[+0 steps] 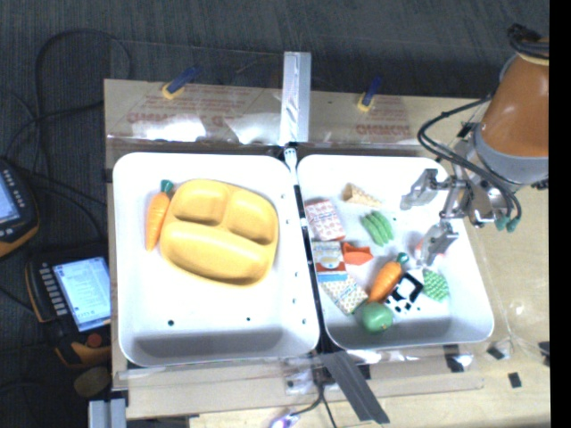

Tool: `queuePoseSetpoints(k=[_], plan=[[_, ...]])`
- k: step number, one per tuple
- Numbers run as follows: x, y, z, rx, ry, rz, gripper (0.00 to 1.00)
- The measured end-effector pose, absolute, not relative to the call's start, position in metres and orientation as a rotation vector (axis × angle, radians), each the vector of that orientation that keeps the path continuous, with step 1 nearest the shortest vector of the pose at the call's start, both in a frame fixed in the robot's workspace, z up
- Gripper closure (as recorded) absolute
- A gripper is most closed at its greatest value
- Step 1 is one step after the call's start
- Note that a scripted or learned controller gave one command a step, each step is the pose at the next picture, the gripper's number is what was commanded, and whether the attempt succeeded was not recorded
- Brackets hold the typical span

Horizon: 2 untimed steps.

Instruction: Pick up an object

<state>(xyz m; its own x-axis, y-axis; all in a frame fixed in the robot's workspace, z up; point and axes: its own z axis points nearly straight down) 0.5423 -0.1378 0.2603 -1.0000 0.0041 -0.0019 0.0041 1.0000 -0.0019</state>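
From the camera view, the tabletop [522, 328] carries 2 shallow white bins side by side. The left bin [134, 319] holds a yellow divided tray [219, 230] turned upside down, with a toy carrot [157, 218] lying against its left edge. The right bin [468, 324] holds the clutter worth picking from: a wedge-shaped tan piece [360, 195] near the back, a green pea pod [379, 228], 3 small printed packets [326, 220] stacked along the left wall, a red-orange piece [358, 256], a second toy carrot [386, 280], a round green fruit [376, 318], a black-and-white checked block [407, 294] and a green netted piece [435, 285]. The arm reaches in from the right, and its end effector [431, 212] hangs over the right half of that bin with its 2 fingers spread apart and nothing between them, one finger toward the back and the other just above the second toy carrot's leafy end. No object is lifted yet. The risk, as I judge it, is crowding: the second toy carrot, checked block and netted piece lie touching or nearly so, so a descending finger could land on a neighbour, push the target aside, or close on 2 items and drop both.
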Motion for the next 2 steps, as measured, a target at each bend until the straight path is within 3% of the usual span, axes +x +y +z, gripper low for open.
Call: queuePoseSetpoints(k=[1, 2], plan=[[0.537, -0.149, 0.104, -0.001, 3.138, 0.0, 0.0], [0.507, -0.111, 0.091, 0.143, 3.12, -0.015, 0.0]])
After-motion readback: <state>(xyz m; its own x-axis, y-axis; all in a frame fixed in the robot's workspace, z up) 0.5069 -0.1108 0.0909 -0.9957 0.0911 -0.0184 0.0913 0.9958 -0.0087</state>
